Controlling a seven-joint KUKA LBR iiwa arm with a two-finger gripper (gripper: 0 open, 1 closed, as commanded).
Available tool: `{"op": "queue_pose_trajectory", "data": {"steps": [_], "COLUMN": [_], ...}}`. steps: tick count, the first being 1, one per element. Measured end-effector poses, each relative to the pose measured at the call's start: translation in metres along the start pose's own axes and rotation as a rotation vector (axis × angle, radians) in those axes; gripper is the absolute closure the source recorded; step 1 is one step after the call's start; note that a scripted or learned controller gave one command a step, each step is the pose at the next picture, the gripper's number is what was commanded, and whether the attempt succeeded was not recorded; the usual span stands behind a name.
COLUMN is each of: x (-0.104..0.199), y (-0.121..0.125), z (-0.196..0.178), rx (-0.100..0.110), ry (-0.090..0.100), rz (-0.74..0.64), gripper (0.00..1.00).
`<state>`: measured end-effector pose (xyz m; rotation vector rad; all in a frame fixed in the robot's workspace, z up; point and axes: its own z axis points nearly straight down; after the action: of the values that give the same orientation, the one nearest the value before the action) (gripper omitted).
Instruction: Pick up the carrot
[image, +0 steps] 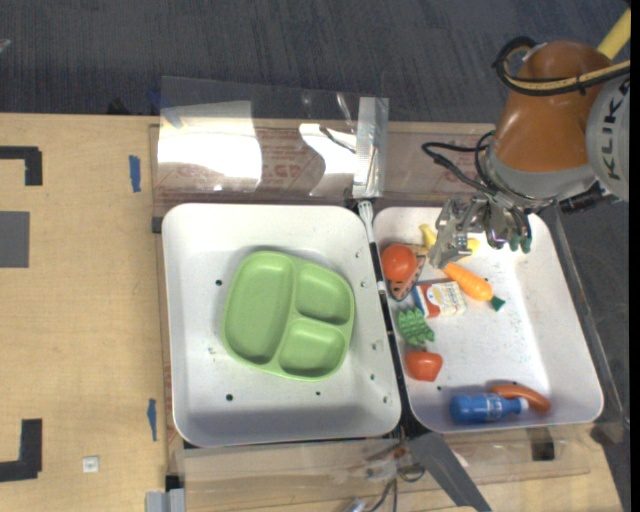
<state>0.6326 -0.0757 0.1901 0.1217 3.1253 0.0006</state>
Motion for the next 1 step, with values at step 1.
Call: {"op": "queue_pose_trajectory", "data": {"steps": [1], "x": [0.0925], "y": [-0.004], "z": [-0.0011], "rx": [-0.001], "ry": [0.009], "rz": [-0.164], "gripper": [1.0]}}
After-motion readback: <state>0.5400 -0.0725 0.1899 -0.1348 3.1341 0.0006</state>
